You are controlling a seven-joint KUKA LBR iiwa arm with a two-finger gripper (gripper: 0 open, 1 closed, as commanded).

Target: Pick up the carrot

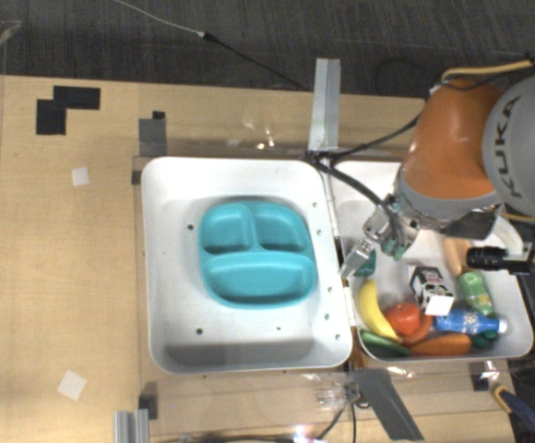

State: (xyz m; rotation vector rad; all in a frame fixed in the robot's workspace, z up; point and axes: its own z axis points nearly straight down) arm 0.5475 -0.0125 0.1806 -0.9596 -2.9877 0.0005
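One carrot (441,344) lies beside one banana (372,308); above, the gripper (375,245) hangs spread, holding nothing.

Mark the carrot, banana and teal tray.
carrot (441,344): camera view, middle of its orange body.
banana (372,309): camera view, middle of the yellow curve.
teal tray (255,251): camera view, central divider ridge.
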